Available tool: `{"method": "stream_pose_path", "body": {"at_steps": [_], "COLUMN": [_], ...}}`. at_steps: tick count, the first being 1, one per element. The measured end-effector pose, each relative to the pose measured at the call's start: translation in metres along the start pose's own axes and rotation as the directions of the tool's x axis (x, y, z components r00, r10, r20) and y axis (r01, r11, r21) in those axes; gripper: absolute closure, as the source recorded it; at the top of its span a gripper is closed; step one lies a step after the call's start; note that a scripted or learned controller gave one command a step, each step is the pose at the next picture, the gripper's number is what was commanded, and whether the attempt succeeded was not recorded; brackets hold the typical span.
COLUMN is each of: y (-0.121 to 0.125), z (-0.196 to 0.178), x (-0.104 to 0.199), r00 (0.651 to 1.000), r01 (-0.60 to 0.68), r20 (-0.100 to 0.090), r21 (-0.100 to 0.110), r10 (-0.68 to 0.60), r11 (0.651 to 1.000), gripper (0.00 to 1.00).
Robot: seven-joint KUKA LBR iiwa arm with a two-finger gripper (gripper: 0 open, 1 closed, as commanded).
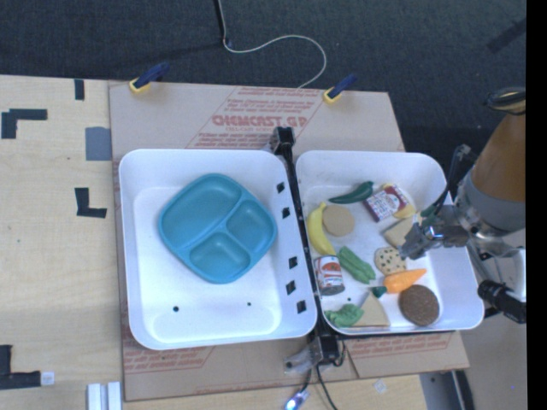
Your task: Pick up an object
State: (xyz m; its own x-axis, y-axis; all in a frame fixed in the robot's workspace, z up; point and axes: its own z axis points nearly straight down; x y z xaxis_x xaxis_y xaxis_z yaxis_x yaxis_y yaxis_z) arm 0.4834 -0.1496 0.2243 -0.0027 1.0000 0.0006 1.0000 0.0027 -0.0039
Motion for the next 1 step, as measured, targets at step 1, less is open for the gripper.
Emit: {"method": "stream_pose_path", "body": {"at_steps": [1], "y": [0.0001], "z": [-0.0093], "x": [0.0006], "r00": [1.000], "r01": [0.001], "r20": [0.000], "r21": [0.001], "r10": [-0.001], "r11": [1.000], "gripper": [1.00]}}
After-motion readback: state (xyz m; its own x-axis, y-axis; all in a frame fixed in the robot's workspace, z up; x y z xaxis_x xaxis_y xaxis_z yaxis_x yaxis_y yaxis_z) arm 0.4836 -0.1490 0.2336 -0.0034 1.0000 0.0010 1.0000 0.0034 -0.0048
